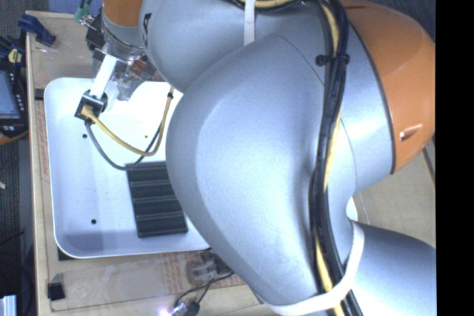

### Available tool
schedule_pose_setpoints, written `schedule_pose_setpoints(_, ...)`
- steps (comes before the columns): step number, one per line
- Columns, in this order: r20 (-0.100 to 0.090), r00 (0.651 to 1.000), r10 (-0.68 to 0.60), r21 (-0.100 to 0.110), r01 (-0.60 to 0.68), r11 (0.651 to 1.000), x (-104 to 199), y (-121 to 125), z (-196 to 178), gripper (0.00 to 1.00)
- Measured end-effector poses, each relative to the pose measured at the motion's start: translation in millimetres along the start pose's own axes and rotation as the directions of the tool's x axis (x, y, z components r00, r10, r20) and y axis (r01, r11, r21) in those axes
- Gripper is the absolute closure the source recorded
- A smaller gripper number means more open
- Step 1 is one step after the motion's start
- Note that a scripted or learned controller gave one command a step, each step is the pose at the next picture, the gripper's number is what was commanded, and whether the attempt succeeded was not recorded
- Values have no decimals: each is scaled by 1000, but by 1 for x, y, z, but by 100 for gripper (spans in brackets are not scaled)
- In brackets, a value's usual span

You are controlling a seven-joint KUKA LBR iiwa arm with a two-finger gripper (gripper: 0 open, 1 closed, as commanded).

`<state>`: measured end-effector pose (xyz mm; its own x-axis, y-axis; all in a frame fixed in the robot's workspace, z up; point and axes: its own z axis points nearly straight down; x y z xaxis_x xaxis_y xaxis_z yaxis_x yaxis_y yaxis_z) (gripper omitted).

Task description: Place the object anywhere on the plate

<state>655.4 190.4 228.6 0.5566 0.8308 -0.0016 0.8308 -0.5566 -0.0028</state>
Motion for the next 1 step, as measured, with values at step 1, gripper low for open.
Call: schedule_pose_setpoints(1, 0, 839, -545, 4, 545, 839, -20, 13, -15, 100)
